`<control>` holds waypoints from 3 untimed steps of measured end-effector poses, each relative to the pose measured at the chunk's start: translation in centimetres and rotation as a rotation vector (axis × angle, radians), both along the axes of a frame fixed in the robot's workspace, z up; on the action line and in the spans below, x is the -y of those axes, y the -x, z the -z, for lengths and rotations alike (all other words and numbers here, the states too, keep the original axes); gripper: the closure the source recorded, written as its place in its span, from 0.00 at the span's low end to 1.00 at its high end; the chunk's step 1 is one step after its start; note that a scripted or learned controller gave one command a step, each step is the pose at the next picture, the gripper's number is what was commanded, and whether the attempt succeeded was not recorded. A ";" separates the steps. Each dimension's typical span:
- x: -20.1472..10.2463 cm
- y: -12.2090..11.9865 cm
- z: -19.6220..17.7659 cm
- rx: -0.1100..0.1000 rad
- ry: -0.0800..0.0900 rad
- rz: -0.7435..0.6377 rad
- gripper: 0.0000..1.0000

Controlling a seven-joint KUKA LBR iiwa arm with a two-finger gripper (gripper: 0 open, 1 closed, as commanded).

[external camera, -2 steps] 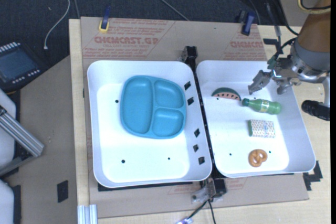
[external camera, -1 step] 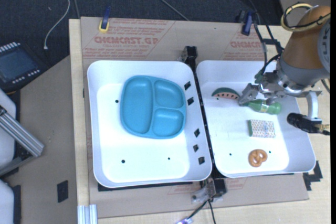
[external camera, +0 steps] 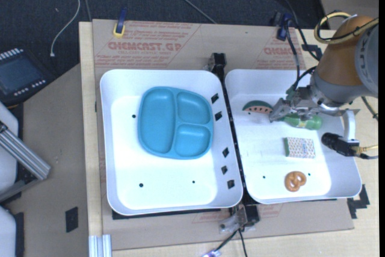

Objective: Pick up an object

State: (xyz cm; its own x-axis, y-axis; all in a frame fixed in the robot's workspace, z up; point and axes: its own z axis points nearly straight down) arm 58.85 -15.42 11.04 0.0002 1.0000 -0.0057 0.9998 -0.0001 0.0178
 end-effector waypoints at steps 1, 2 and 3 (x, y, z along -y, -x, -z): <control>-0.1 0.1 -0.8 -0.004 -0.002 0.000 1.00; 0.0 -0.1 -5.1 -0.012 -0.004 -0.001 1.00; -0.9 -0.6 -11.2 -0.010 -0.004 -0.002 1.00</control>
